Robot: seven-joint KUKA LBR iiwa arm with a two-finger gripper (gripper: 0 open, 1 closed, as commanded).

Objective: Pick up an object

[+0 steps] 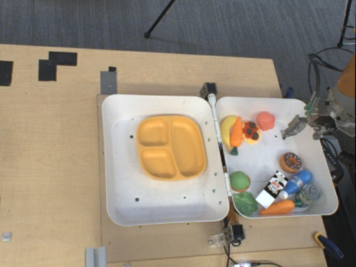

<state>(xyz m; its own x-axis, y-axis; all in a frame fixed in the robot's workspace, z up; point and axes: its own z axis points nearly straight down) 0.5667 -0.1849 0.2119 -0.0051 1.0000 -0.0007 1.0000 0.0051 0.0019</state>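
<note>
A: Which items lie nearest the viewer?

B: At the near edge of the bench (50,166), a clear clip and black plug (228,235) sit where the two bins meet. Just behind them, in the near corner of the right bin (261,149), an orange carrot (277,207) lies beside a green leafy piece (245,203).

A: And directly above those?

B: A black-and-white block (273,184) leans against a blue bottle (297,181), with a clear, crumpled bit (309,193) to their right. A green ball (240,180) rests near the divider. A brown ring-shaped doughnut (291,162) lies towards the right wall.

A: What does the left bin hold?

B: The left bin (119,166) carries a yellow-orange divided plate (169,147) with three compartments, set roughly at its centre.

A: Describe the far half of the right bin.

B: A yellow banana (227,128) touches an orange carrot-like piece (236,133); beside them sits a small orange-and-black toy (251,131), then a pink ball (266,120).

A: Where is the gripper?

B: The gripper (293,127) hovers at the bin's far right side, its fingers spread apart and clasping nothing. The nearest items are the pink ball to its left and the doughnut below it.

A: Beyond the bins?

B: A grey bracket (109,81) and black tape patches (55,64) mark the bench; grey carpet (167,10) lies farthest.
</note>
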